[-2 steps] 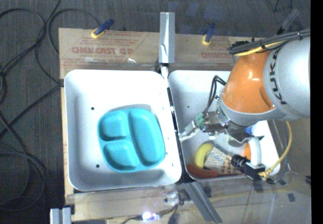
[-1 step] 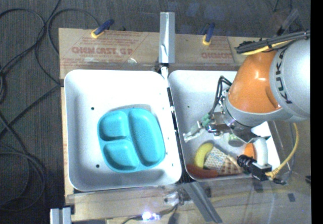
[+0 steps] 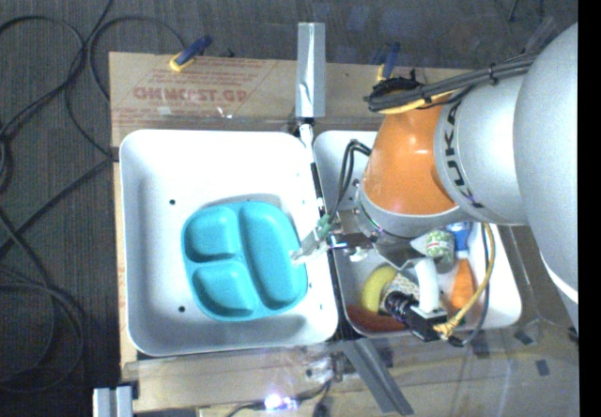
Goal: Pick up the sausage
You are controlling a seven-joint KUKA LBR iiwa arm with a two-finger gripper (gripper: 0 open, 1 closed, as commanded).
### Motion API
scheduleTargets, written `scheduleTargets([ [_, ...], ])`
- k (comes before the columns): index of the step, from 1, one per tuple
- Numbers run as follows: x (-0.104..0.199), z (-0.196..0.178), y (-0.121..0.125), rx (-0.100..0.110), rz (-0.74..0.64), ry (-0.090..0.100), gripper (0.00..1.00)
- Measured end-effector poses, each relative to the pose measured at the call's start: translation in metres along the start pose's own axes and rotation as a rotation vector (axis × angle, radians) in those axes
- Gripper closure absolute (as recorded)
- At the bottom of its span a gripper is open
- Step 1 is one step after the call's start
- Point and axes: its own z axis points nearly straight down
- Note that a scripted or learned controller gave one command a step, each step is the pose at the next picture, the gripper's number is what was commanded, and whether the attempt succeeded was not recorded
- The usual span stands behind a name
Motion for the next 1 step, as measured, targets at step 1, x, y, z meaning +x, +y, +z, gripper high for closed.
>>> scheduleTargets([
  [1, 0.0126, 0.0002, 0.0007, 0.001, -0.033, 0.0, 0.0],
])
